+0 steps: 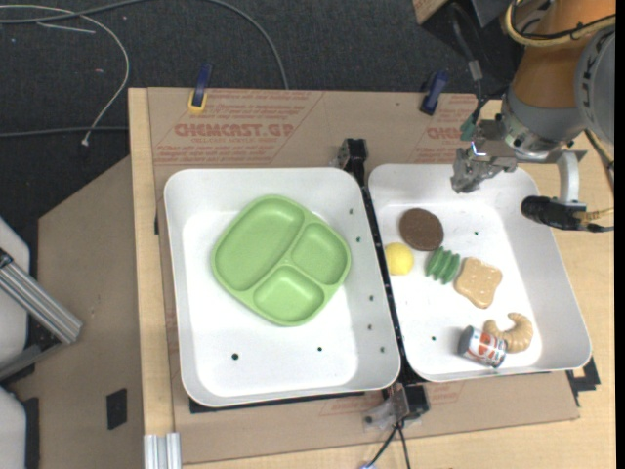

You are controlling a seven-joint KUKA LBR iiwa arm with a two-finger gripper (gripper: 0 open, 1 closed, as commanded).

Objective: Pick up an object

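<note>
The gripper is positioned above the far edge of the right bin, carrying nothing; its closure cannot be determined. The graspable objects are grouped there: brown disc, yellow ball, croissant.

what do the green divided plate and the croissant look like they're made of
The green divided plate looks like moulded plastic: uniform colour, smooth matte sheen, rounded compartments. The croissant looks like toy plastic or rubber, evenly tan with a slight gloss, though the view leaves that open.
</note>
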